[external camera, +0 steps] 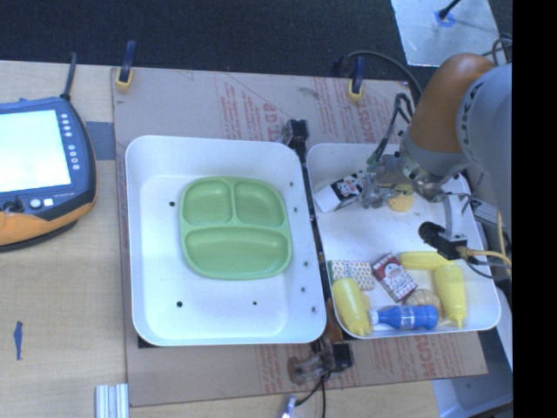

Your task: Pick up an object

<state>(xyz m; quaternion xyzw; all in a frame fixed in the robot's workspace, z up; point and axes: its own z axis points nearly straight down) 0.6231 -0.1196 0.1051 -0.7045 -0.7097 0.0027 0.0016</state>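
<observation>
Here the tool (380, 192) sits low in the right bin (348, 159); its opening is unclear.

A green plate (235, 228) with three sections lies flat in the middle of the left white bin (148, 312). The right white bin (348, 157) sits just beside it, and their edges almost touch. Both bins rest on a brown cardboard sheet (218, 103) spread over the wooden bench (52, 320). A yellow clamp (124, 74) grips the sheet's far left corner, and another yellow clamp (355, 85) grips its far edge. On the bench to the left lies a control tablet (39, 164) with a bright white screen and an orange underside. The floor past the bench is dark carpet (218, 16), with a pale square patch (444, 20) on it.
</observation>
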